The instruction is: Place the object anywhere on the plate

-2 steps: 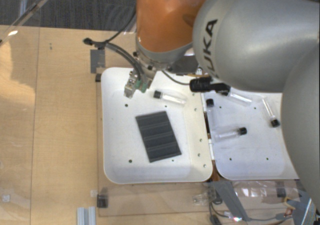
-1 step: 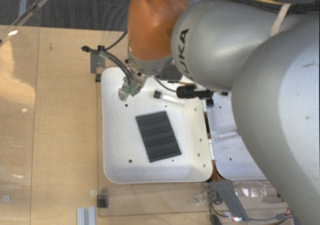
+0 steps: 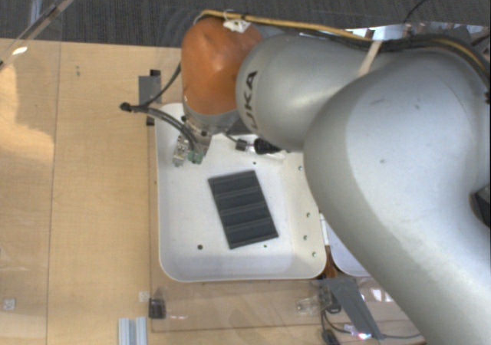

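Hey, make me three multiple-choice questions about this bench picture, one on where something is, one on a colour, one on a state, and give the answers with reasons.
1. Where does the dark grey ribbed rectangular plate lie?
A. On the wooden bench outside the bins
B. Inside the shallow white plastic bin
C. On the carpet

2. What colour is the band above the arm's wrist?
A. Orange
B. Blue
C. Green

3. How does the tool stand relative to the plate?
A. Resting on the plate's middle
B. Beyond the plate's lower right corner
C. Apart from the plate, toward the bin's upper left corner

Answers:
1. B, since white bin floor surrounds the plate on all sides.
2. A, since the rounded section above the wrist is plainly orange.
3. C, since bare white floor shows between the tool and the plate's upper edge.
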